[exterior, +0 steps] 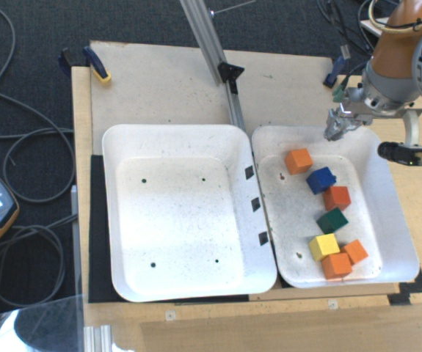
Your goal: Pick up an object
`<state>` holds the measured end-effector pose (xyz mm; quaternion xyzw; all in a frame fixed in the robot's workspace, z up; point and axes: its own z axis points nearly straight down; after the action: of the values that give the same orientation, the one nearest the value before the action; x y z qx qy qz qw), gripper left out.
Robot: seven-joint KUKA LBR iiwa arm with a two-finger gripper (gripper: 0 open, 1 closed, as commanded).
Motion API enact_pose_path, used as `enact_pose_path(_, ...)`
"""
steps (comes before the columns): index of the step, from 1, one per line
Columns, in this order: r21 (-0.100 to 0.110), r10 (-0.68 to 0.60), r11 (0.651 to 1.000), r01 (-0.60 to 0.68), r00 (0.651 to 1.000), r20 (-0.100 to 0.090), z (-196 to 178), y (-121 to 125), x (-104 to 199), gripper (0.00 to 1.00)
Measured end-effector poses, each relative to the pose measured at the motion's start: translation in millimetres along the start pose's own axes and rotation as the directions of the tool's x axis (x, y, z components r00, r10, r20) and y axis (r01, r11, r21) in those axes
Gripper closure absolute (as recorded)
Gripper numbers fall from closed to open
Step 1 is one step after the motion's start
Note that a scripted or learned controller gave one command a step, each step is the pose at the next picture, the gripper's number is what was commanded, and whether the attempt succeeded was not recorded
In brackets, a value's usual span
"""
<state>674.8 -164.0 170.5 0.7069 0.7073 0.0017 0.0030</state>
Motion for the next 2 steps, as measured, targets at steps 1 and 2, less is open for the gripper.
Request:
enact_pose_path(1, -0.002, -0.002, 1.000, 0.002, 1.000, 0.000, -50, 1, 9, 1.00)
enact_pose_path(2, -0.001, -0.001, 1.000, 0.001, 1.000, 0.000, -97, 3, 9, 1.00)
